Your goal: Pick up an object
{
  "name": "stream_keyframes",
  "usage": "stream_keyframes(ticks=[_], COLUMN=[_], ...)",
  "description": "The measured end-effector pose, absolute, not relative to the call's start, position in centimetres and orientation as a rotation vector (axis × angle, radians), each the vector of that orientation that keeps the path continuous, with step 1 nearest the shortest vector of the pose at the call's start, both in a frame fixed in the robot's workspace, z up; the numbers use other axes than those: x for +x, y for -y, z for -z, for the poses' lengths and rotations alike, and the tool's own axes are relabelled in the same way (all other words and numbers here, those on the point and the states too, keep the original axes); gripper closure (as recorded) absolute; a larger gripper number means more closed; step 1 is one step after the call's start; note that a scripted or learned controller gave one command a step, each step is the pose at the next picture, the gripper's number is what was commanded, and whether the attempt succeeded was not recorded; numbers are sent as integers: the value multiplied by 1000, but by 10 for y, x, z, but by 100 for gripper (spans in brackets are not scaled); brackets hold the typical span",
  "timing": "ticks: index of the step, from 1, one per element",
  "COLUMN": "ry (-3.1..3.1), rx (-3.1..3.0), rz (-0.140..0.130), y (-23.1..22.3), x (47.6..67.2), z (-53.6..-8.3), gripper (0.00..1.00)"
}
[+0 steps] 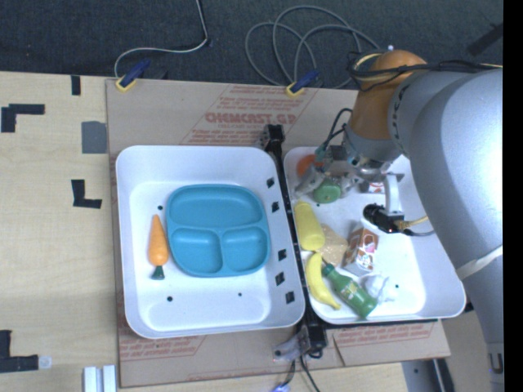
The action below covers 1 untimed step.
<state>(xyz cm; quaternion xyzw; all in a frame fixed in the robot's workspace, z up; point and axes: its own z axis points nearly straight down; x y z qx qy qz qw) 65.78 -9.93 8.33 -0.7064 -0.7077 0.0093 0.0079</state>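
So I've got the gripper (331, 180) down at about 11 o'clock in the right bin (437, 296), sitting over a small green object (327, 193); can't tell if it has hold of anything. I'd lift slow and straight, since the yellow object (309, 227) and banana (317, 282) crowd in at 6 o'clock.
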Motion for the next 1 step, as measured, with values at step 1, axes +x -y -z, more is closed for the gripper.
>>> stream_keyframes(ticks=[1], ry=[2212], rx=[-2205], rz=[-33], y=[99], x=[658], z=[-93], gripper=[100])
